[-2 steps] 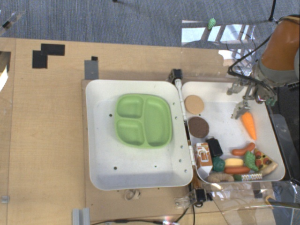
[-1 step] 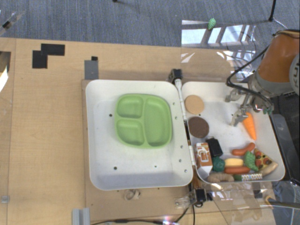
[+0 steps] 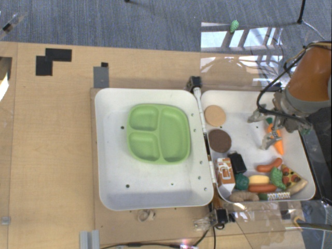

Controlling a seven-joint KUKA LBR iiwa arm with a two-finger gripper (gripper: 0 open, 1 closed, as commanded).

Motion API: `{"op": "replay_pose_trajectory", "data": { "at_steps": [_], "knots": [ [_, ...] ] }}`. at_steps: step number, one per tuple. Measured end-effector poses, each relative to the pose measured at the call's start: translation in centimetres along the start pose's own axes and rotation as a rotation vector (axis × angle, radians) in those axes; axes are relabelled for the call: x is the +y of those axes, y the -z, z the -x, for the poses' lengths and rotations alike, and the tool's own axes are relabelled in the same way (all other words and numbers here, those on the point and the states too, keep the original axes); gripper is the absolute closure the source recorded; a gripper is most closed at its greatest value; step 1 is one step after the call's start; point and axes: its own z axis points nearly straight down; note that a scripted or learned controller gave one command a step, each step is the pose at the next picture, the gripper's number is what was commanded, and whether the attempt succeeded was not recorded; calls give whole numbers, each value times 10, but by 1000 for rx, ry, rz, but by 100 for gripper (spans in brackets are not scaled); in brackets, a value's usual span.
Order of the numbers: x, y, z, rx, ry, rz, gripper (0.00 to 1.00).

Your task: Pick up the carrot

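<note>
The gripper (image 3: pixel 271 132) grips the carrot (image 3: pixel 277 141) over the right bin (image 3: pixel 244 105).

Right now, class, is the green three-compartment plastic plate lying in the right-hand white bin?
No, the green three-compartment plastic plate lies in the left white bin.

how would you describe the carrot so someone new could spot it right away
Look in the right bin, along its right side under the grey and orange arm. The carrot is the small orange wedge at the gripper, above the food pile. Unlike the red sausage below, it is bright orange and tapered.
</note>
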Motion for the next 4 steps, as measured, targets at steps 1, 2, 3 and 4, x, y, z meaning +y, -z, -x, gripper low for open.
{"op": "replay_pose_trajectory", "data": {
  "at_steps": [1,2,3,4],
  "knots": [
    [0,15,5,-15,6,-6,100],
    [1,15,5,-14,6,-5,0],
    [-4,4,13,-8,228,-7,0],
    [4,0,-14,-1,82,1,0]
  ]
}}
